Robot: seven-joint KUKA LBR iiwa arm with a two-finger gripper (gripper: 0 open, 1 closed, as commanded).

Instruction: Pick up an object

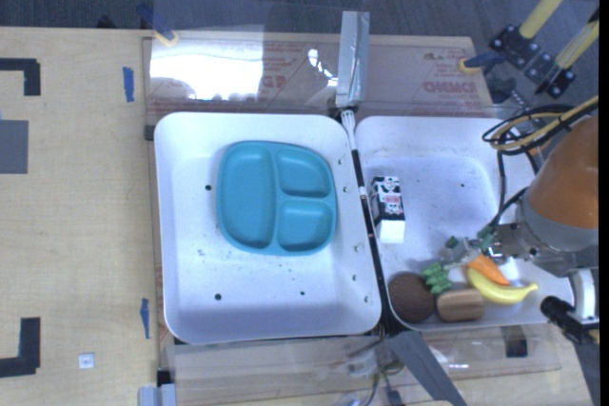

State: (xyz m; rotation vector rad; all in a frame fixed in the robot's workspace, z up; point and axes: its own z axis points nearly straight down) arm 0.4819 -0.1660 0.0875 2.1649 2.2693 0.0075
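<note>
Two white bins sit side by side on the bench. Lower right, the right bin point(419, 157) holds a banana point(502, 290), carrot point(488, 269), brown roll point(461, 304) and dark round piece point(411, 296) (all clustered), just beside the arm point(571, 195). Mid-frame, the left bin point(181, 233) holds a teal divided plate point(277, 197).

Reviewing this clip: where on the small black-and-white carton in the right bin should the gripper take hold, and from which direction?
Probably across the two long sides of the carton, near its middle, coming straight down. It lies flat and alone on the right bin floor, clear of the toy-food cluster, so both long sides look free.
</note>
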